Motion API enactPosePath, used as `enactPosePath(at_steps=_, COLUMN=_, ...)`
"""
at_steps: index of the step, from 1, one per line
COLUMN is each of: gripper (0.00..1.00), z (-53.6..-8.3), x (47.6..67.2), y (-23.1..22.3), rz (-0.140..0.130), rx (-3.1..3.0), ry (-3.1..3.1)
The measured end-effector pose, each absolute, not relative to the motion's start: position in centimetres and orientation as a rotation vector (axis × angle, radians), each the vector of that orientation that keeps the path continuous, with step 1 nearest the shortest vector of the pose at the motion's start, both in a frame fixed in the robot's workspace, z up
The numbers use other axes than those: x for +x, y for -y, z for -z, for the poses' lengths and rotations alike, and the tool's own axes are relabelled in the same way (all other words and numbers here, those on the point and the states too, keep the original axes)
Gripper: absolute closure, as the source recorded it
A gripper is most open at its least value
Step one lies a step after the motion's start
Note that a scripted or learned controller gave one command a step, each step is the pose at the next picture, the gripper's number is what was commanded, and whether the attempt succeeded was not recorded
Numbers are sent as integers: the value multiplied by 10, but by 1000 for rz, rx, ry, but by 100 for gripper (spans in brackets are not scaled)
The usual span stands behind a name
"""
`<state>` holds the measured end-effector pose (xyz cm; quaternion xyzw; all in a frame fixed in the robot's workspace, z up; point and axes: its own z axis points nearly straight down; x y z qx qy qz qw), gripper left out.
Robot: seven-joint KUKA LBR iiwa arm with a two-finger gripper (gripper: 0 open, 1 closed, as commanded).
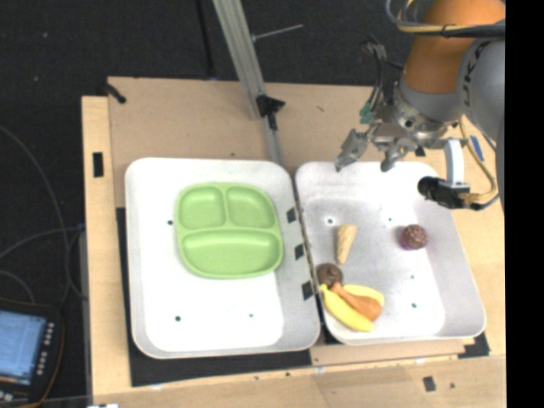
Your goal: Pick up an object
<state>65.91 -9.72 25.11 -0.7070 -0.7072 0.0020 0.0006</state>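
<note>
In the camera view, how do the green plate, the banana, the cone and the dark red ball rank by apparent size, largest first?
1. Green plate, by far the largest.
2. Banana.
3. Cone.
4. Dark red ball.
The cone and ball look close in area, so their order is unsure.

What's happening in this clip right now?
A KUKA arm's gripper hovers with open fingers over the far edge of the right bin, holding nothing. Below it lie an ice cream cone, a dark round piece, a brown doughnut, a carrot and a banana. The left bin holds a green divided plate.
</note>
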Motion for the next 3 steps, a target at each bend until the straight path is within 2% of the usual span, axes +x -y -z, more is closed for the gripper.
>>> enactPosePath(at_steps=2, gripper=0, z=-152, x=643, y=100, rz=-7, rx=-2221, ry=2219)
enactPosePath(at_steps=3, gripper=100, z=-167, x=645, y=100, rz=3, rx=-2228, ry=2219)
